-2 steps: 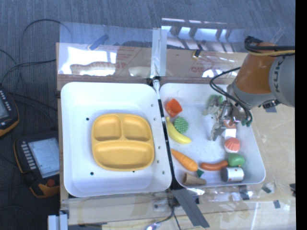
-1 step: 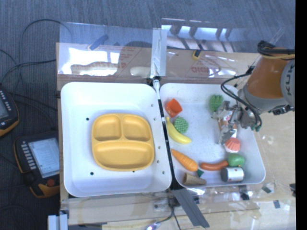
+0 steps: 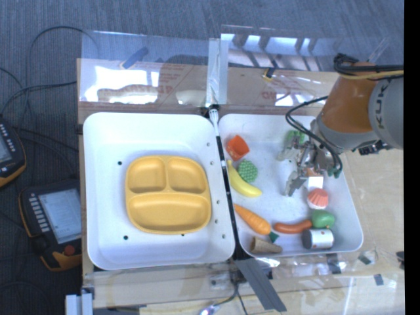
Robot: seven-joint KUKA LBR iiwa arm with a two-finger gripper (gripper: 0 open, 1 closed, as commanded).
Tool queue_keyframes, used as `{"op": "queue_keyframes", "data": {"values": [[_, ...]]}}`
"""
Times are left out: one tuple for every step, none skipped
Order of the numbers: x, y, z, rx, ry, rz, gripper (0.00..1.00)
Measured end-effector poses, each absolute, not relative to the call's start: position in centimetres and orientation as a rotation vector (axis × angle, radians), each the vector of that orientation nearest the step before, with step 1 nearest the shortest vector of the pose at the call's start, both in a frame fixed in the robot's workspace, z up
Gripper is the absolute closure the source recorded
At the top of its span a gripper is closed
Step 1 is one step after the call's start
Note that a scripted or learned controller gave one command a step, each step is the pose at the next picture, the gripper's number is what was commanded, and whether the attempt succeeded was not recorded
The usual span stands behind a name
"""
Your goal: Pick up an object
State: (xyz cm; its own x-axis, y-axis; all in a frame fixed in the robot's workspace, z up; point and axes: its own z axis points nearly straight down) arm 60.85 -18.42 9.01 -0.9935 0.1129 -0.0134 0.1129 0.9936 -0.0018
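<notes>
My gripper (image 3: 289,172) hangs over the middle of the right bin (image 3: 275,126), its two metal fingers spread open with only bare white bin floor between them. Just right of it lie a small white block (image 3: 315,183) and a pink-and-white round piece (image 3: 317,198). A green toy (image 3: 292,137) sits just behind the fingers. To the left are a yellow banana (image 3: 243,186), a green round piece (image 3: 247,170) and an orange-red block (image 3: 237,146). Along the front lie a carrot (image 3: 253,220), a red chili (image 3: 292,227), a green lump (image 3: 323,218), a silver can (image 3: 319,239) and a cone (image 3: 265,245).
The left bin (image 3: 105,136) holds a yellow divided plate (image 3: 168,193). A raised rim (image 3: 220,176) separates the two bins. Clear plastic walls (image 3: 164,71) stand behind both bins. The arm's orange band (image 3: 351,107) and cables overhang the right bin's back right corner.
</notes>
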Motion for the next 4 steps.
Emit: {"op": "queue_keyframes", "data": {"values": [[63.8,-22.4,8.9,0.168,3.126,-0.008,0.00],[62.7,-16.4,9.0,0.388,3.105,-0.002,0.00],[62.2,-22.4,12.0,0.334,3.119,-0.004,0.00],[62.9,-18.9,8.9,0.324,3.114,-0.005,0.00]]}}
